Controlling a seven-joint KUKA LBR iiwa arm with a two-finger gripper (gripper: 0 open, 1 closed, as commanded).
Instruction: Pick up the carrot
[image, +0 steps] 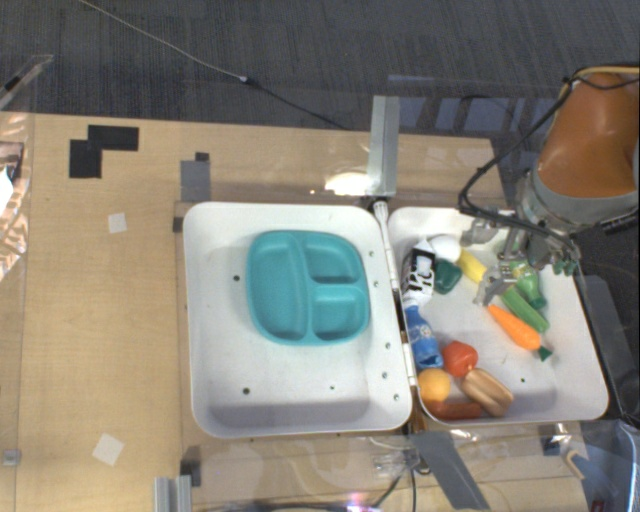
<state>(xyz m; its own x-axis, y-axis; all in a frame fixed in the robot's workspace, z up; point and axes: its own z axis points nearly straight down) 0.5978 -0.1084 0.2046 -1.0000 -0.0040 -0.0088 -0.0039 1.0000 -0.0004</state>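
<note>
The fingers (512, 275) hung over the right white plastic bin (590, 385), their spread unclear, the tapered orange carrot (515, 326) lying just below them.

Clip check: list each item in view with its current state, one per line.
carrot: lying in right bin, not gripped
claw: low over right bin, just above carrot
green vegetable: lying beside carrot
teal divided plate: flat in left bin
black-and-white bottle: on its side
blue bottle: lying along the divider
tomato: resting in right bin
</note>
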